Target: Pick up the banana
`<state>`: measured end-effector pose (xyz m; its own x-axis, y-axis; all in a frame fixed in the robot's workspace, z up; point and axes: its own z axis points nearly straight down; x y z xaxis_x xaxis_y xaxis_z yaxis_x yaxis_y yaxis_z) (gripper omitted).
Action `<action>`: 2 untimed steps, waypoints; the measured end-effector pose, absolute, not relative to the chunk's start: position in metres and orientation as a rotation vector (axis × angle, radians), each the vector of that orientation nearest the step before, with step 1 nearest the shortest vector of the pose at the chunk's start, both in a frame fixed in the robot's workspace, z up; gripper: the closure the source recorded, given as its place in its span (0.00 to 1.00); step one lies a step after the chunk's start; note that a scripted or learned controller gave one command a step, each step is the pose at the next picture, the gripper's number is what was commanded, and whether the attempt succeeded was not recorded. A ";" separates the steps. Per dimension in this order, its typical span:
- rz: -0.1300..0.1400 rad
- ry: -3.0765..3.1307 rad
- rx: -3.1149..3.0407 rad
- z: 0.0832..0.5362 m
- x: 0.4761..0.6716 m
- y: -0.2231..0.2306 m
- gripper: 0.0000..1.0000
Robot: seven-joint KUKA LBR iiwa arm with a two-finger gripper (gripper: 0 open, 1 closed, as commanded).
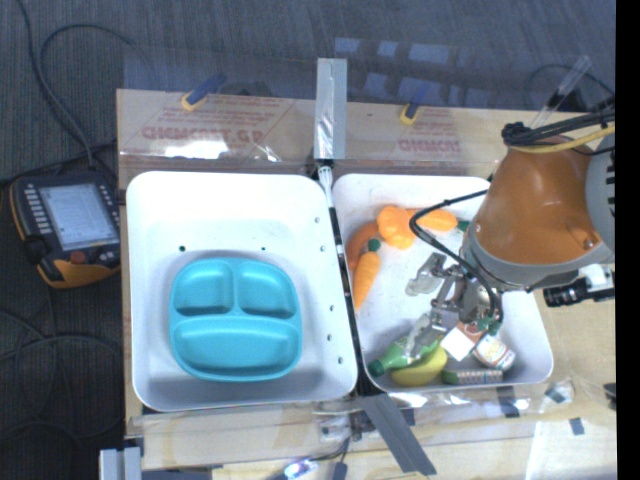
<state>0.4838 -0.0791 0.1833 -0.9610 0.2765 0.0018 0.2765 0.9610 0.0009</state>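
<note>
Your banana (421,367) lies at the right bin's (520,268) six o'clock edge. Bring the hand (440,320) (spread, pinching nothing) down astride it, clear of the green toy (392,358) touching it.

Left bin (150,268): blue divided plate (236,315), flat, centre. Right bin (535,363): two carrots, one (366,270) along the left wall, one (396,226) near the far wall. Pendant (66,223) on the floor, left of the table (580,418).
</note>
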 end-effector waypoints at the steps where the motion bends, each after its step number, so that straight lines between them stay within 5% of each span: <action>1: -0.004 -3.144 0.050 0.221 0.485 -0.028 0.00; 2: -0.006 -3.019 0.884 0.281 0.492 0.015 0.00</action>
<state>0.4919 0.0147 0.2811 -0.8422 -0.5392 -0.0051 -0.5392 0.8422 0.0022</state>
